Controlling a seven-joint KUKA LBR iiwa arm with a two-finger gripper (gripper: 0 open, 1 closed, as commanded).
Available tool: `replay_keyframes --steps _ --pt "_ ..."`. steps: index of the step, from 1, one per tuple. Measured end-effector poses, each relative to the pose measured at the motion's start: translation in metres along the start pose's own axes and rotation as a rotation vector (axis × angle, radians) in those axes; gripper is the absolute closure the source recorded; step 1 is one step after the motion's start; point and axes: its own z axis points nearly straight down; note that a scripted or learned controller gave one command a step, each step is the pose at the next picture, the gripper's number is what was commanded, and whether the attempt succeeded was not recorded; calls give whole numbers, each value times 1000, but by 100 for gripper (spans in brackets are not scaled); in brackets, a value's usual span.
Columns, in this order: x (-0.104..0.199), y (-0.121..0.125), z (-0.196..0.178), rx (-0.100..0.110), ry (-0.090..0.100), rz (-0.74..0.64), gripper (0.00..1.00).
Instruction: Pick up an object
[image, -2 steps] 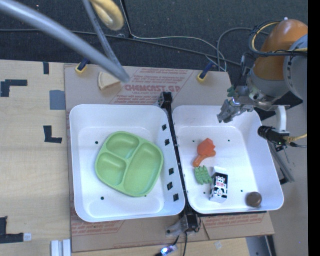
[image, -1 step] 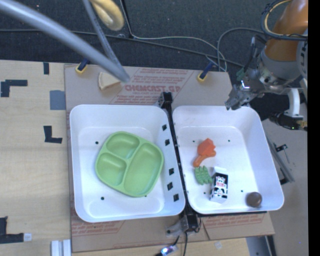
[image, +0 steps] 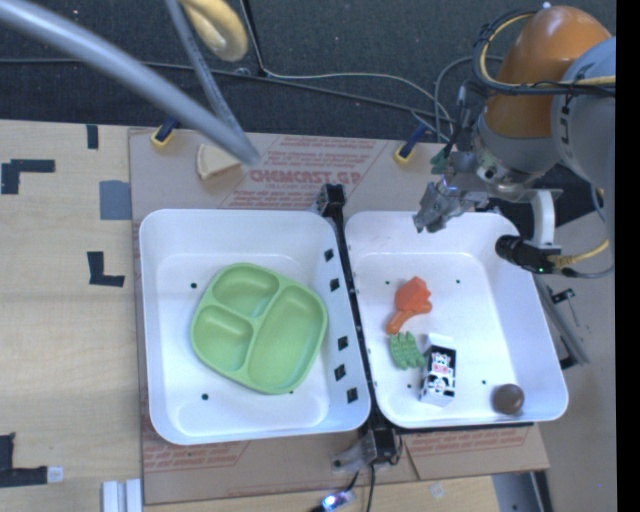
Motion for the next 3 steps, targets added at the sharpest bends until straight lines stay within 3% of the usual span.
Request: replay_keyframes --steps 3 --pt "164 -3 43 1 0 -2 100"
